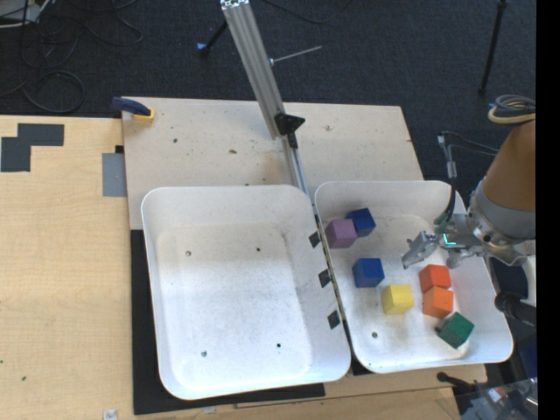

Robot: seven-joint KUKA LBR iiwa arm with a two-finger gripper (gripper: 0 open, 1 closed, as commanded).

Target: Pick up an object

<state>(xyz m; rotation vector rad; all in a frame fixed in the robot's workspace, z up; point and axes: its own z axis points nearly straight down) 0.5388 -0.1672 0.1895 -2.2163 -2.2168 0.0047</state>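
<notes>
1. Seven blocks lying in the right bin point(385, 188), none lifted: purple block point(340, 232) touching the upper blue block point(361, 221) near the divider, a second blue block point(368, 272) just below them, yellow block point(397, 298) lower still.
2. Sitting toward the right wall: two orange blocks, upper orange block point(435, 278) touching lower orange block point(438, 302), with the green block point(456, 330) near the front corner.
3. Reaching in from the right and hovering over the bin, gripper point(423, 248) hanging just above and left of the upper orange block.
4. Appearing spread apart, fingers point(414, 254) grasping nothing visible between them; at this slant, hard telling exactly how wide.
5. Judging progress: approach looking nearly done, grasp not yet made, lift entirely remaining.
6. Judging the likeliest target: upper orange block, being nearest the claw, though not certain from this view.
7. Remaining to do: lowering around one block, closing on it, raising it free of the bin floor.
8. Risking a miss: orange pair pressing together, leaving little room for a finger between them.
9. Standing alongside, the left bin point(175, 201) holding no blocks.
</notes>
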